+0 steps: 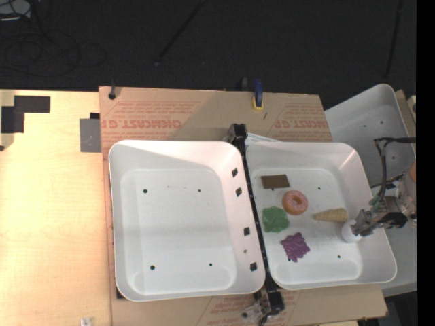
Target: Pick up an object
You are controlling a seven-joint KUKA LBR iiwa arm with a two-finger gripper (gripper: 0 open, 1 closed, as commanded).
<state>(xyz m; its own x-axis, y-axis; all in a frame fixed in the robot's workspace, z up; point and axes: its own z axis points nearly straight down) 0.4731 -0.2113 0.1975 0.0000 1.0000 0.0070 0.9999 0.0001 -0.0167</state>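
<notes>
The left bin (178, 219) is a shallow white tray of smooth moulded plastic with rounded corners and a few small dark holes in its floor; it sits just left of the black clips that join the two trays, and it carries no object.

Taking the pink doughnut (295, 202) in the right bin (309, 160) as the landmark: it is a round ring with a paler, glazed-looking top. Up and to its left lies a flat brown rectangle (275, 181), thin and matte. Just below and left of the doughnut, nearly touching it, sits a green lump (274, 219) with a soft, irregular outline. Further below the doughnut lies a purple piece (296, 246), knobbly and ragged at its edge, like a small cluster. Just right of the doughnut, slightly lower, a tan cone (331, 215) lies on its side with its point toward the doughnut.

Right of the cone and a little lower, a small white rounded thing (349, 233) rests near the bin's right wall. The gripper (363, 226) comes in from the right and is low at that spot, its tip touching or nearly touching the white thing. Whether the fingers are spread or closed cannot be told; the parts are too small and cluttered.

As for progress, every object appears to rest on the bin floor, so nothing looks lifted yet. The arm seems to be at the reaching stage; a secure grasp and the lift remain.
</notes>
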